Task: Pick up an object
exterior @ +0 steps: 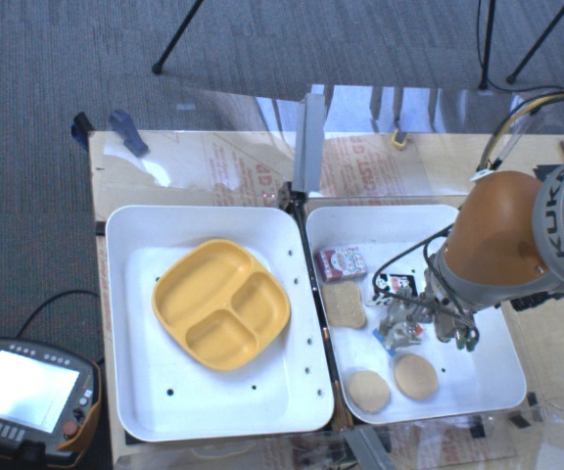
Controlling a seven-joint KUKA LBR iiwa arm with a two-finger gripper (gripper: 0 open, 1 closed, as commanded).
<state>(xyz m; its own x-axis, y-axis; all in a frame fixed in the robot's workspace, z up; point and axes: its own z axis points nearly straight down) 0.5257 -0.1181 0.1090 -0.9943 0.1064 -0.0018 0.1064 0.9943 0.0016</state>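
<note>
Two round tan cookies near the gripper, grip state unclear.

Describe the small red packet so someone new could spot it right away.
Look in the right-hand shallow white bin, along its left wall near the back. The small red printed packet lies there, just behind a tan square cracker-like piece. It is the one red item among beige pieces.

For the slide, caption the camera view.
KUKA gripper lowered into the right bin among small items; yellow divided plate sits in the left bin.
</note>
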